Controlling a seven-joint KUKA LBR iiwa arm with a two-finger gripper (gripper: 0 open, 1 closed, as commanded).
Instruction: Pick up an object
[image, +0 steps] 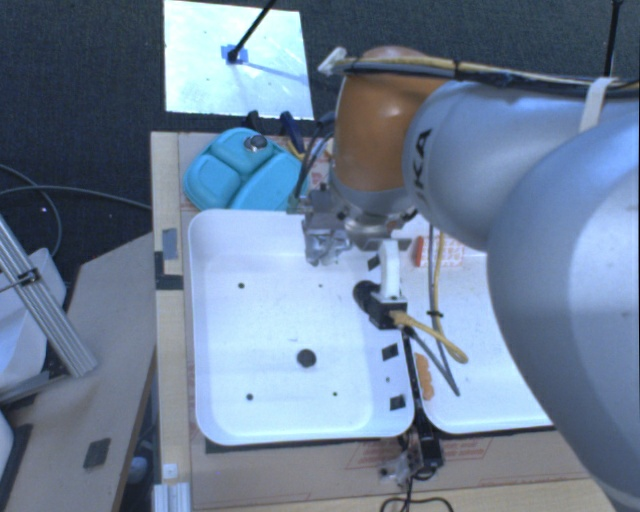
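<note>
My gripper (326, 246) hangs over the far right part of the left white bin (235, 330), close to its back wall. Nothing shows in its grasp from this angle. A small dark round object (306, 357) lies on the floor of the left bin, nearer the front and well apart from the gripper. In the right bin (490, 400) a small orange piece (425, 378) lies near the dividing rim, and a red strip (418, 248) sits near the back, partly hidden by the arm.
A light blue plastic object (245, 172) rests just behind the left bin's back wall. The grey arm with its orange band (375, 120) covers much of the right bin. A pale sheet (235, 60) lies beyond the bench.
</note>
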